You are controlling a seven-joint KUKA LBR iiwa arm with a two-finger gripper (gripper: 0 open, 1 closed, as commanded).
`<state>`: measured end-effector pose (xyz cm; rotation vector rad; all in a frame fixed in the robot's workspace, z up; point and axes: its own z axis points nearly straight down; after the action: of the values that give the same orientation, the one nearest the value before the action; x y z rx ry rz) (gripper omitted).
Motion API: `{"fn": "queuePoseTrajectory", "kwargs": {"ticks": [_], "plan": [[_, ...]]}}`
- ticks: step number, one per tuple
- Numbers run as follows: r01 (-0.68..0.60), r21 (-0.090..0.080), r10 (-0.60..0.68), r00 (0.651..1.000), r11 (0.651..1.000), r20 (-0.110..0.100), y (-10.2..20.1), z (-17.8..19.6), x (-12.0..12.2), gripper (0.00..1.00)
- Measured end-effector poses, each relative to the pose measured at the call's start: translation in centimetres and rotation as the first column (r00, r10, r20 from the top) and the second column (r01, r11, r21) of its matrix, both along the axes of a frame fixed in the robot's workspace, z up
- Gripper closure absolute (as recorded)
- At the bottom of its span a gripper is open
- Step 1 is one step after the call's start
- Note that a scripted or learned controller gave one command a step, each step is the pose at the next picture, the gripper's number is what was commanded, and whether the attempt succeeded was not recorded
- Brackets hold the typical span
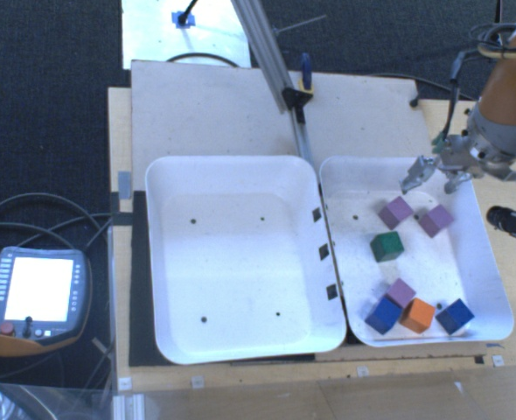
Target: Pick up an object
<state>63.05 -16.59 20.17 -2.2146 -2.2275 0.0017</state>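
Blocks in right bin (481,234), prob light, stiff; purple block (396,211) at 6 o'clock of gripper (435,175), take flat sides; grip state: can't tell

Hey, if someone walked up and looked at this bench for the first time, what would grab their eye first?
Probably the cluster of coloured blocks in the right bin: a green block mid-bin, an orange block near the front edge between two blue ones, and purple ones around them. Next, the gripper hanging over that bin's back right corner. The left bin sits alongside.
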Motion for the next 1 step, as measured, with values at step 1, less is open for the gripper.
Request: {"fn": "queuePoseTrajectory", "kwargs": {"ticks": [1], "plan": [[0.000, 0.001, 0.000, 1.000, 1.000, -0.001, 0.43, -5.92, 0.67, 0.00]]}}
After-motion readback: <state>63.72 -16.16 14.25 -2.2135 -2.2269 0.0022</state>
